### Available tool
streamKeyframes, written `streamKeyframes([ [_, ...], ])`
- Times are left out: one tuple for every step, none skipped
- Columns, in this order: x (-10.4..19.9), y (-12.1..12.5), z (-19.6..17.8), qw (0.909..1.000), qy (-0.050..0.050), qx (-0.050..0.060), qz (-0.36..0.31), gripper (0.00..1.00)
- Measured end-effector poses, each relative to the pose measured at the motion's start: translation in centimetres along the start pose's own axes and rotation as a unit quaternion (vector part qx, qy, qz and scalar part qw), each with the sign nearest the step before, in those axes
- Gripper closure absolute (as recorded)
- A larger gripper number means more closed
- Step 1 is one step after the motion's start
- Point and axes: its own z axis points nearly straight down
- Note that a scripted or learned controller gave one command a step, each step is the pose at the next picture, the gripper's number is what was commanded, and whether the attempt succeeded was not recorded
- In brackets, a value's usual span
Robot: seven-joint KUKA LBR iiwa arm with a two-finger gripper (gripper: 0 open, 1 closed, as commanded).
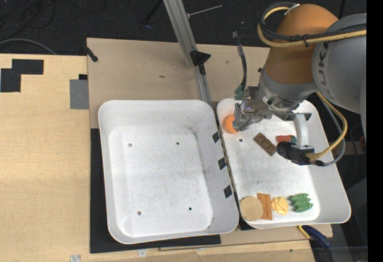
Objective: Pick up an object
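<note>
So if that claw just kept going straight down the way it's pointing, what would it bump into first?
Most likely the orange round object at the right bin's upper left corner: the gripper hangs right beside or over it. Depth is hard to judge from this slant, so it might meet the bin floor alongside instead.

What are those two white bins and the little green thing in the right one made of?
Both bins look like moulded plastic: matte white, rounded rims, faintly speckled floors. The green thing looks like glossy plastic toy food, perhaps a vegetable; it is too small to be sure.
</note>
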Motion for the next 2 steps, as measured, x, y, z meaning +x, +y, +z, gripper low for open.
streamKeyframes([
  [4.8, -2.3, 1.2, 1.0000, 0.000, 0.001, 0.001, 1.00],
  [9.4, -4.8, -0.1, 1.0000, 0.000, 0.000, 0.000, 1.00],
])
